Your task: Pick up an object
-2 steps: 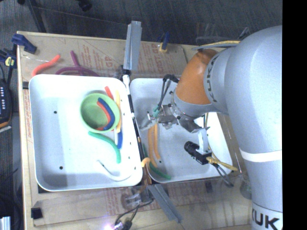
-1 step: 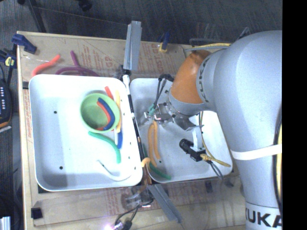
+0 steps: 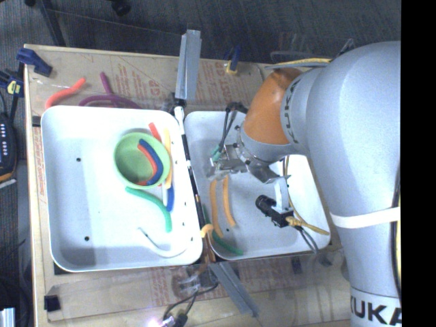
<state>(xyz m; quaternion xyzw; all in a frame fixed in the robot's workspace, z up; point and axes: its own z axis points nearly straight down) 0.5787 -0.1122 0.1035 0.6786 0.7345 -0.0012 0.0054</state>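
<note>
- The gripper (image 3: 223,162) is reaching down into the right bin (image 3: 310,182), near that bin's left wall, below the arm's (image 3: 347,128) orange band (image 3: 267,114).
- Whether the hand is clenched or released, I cannot tell; its tip is lying too small and cluttered against the white floor, and nothing is showing clearly as grasped.
- Two yellow strips (image 3: 225,206) are lying on the right bin's floor just below the gripper, side by side, running toward the near edge.
- A green piece (image 3: 228,248) is sitting at the right bin's near left corner.
- The left bin (image 3: 68,203) is holding a green bowl (image 3: 133,159), with red and blue curved strips (image 3: 151,154) lying in it.
- A green curved strip (image 3: 153,203) is lying on the left bin's floor just below the bowl, and a yellow strip (image 3: 167,148) is standing beside the bowl's right rim.
- An orange strip (image 3: 65,92) and a purple strip (image 3: 105,99) are resting on the bench (image 3: 136,67), beyond the left bin.
</note>
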